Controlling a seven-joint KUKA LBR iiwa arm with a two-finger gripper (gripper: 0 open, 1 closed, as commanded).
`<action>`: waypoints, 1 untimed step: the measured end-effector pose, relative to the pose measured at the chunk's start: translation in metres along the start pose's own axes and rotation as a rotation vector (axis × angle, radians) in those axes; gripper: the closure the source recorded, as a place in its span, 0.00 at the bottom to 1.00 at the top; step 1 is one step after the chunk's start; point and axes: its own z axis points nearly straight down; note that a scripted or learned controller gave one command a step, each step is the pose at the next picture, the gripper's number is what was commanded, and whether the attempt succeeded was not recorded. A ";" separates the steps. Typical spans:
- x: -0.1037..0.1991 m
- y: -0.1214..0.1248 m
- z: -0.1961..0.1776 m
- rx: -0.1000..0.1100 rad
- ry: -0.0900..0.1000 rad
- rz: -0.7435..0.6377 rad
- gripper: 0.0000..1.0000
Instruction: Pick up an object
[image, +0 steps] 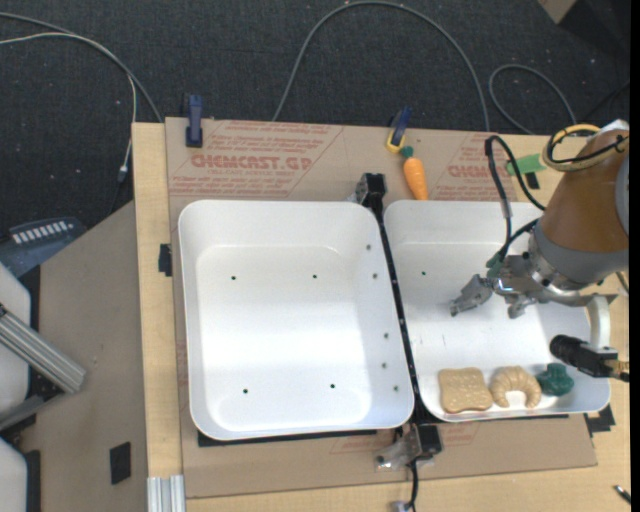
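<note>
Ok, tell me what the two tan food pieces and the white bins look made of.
Square tan toast-like piece: probably plastic or foam toy, matte speckled face. Curved tan croissant-like piece: likely moulded plastic, slight sheen. Shallow white bins: thin formed plastic, smooth, rounded corners and faint glare.

Dark carpet (300, 60) – trailing cables (400, 25); cardboard-topped bench (270, 150)

We see two bins side by side on the bench (250, 150). In the right bin (440, 240), along its near edge, a cracker (464, 390), a croissant (516, 387) and a small toy (556, 380) sit in a row, left to right. The claw (490, 297) hangs above that bin's middle. Behind the bins lies a carrot (415, 177).
</note>
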 end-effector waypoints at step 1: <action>0.004 0.025 -0.034 -0.015 -0.004 -0.016 0.00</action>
